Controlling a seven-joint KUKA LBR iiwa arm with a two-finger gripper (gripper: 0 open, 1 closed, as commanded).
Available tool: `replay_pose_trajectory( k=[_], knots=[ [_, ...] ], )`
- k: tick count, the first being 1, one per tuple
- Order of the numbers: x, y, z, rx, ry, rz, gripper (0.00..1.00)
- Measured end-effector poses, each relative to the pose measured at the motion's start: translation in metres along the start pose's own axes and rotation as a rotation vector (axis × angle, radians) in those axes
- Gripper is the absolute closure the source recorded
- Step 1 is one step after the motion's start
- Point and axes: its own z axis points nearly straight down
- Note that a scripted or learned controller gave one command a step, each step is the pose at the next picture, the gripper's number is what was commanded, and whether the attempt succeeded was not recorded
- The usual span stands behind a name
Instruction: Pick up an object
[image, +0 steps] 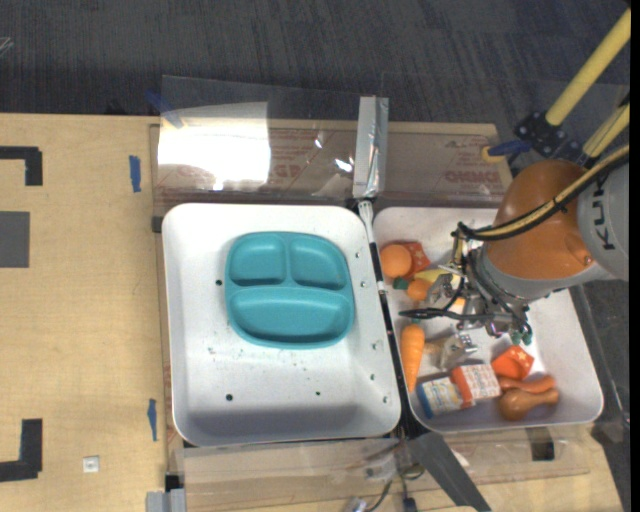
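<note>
My gripper (462, 318) hangs low over the middle of the right bin (588, 372), reaching in from the right with the orange band (538, 225) of my wrist above it. The metal parts and cables at its tip blur together, so I cannot tell how the gripper is set or whether anything sits in it.

The bin's objects lie all around it. An orange ball (396, 261) sits to the far left of the gripper, close to the bin's left wall, with a small yellow and green piece (424, 284) just beside it, nearer my tip. A carrot (412, 350) lies to the left and slightly nearer, pointing toward the near edge. A small bottle with a red and white label (459, 390) lies on its side near the gripper, on the near side. To the right of that rest a red piece (514, 361) and a brown pear-shaped object (528, 399).

In the left bin (200, 380) a teal divided plate (290, 288) lies well apart from my gripper.
</note>
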Motion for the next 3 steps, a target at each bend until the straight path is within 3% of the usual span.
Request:
replay_pose_trajectory(
  k=[1, 2, 3],
  knots=[
    [-0.022, -0.002, 0.001, -0.001, 0.000, 0.109, 0.00],
    [0.057, -0.011, -0.001, 0.001, -0.003, 0.277, 0.00],
    [-0.012, -0.015, 0.000, 0.001, -0.004, 0.175, 0.00]
  ],
)
